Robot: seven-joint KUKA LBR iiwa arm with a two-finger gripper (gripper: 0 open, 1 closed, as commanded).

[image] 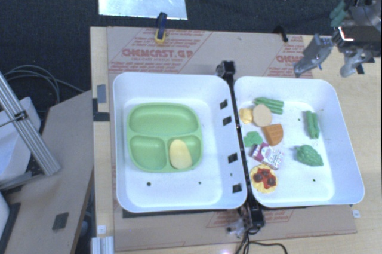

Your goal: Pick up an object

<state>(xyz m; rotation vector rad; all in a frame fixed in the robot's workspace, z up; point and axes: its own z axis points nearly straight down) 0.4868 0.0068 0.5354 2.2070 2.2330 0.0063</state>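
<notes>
**benchop_7:** Gripper (330, 55) was parked up at the top right when I checked the feed, above the far edge of the right bin (343, 121) and outside its rim. The two fingers (309, 58) were spread apart with nothing between them, so open and carrying nothing.

**mod_lars:** Where was the stuff it could grab?

**benchop_7:** All the loose toy food sat in the right bin, mostly bunched near the divider side. I saw green beans (268, 105) at the top, a round tan slice (262, 115) just below them touching a small yellow piece (245, 116), then an orange wedge (274, 134) beside a little green leafy bit (252, 138). Under those were a red and white wrapper-looking thing (266, 155) and a mini pizza (264, 178) near the front corner. Further right, apart from that cluster, lay a green pea pod (311, 124) and a green lettuce chunk (309, 155).

**mod_lars:** And the left bin?

**benchop_7:** The left bin (161, 82) held a green divided tray (162, 121), with a yellow lemon-ish piece (180, 153) sitting in its lower right compartment. The arm was well away from that side.
</notes>
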